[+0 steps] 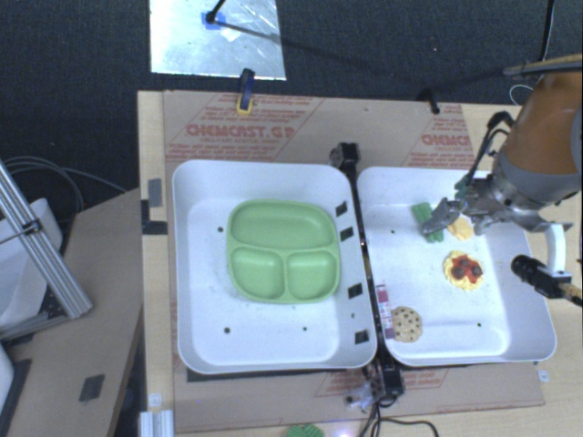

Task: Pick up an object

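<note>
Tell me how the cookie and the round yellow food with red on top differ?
The cookie is tan with dark specks; the yellow food carries red topping. The cookie lies at the right bin's near-left corner, beside the divider; the yellow food sits mid-bin, closer to the gripper. Both are round, flat, and similar in size.

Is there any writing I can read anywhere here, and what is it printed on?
"CHEMCAST" followed by blurred characters, in red: on the brown sheet under the bins, top left.
Same red print at top right, slanted, too blurred to read.
Small label between the bins: too small to read.
</note>
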Robot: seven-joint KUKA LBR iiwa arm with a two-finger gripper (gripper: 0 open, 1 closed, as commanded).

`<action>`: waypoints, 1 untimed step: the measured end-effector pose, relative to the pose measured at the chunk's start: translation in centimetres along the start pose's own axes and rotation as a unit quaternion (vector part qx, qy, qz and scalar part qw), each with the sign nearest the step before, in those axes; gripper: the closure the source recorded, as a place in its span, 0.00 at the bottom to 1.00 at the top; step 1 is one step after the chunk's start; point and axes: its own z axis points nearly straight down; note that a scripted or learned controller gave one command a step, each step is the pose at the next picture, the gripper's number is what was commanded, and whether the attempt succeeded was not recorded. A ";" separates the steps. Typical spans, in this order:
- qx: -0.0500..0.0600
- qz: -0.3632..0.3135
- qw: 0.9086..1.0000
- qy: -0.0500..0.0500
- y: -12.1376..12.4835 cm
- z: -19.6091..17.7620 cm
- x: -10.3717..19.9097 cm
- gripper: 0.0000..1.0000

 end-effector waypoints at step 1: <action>-0.002 0.000 1.000 -0.001 5.8 10.4 -4.2 0.00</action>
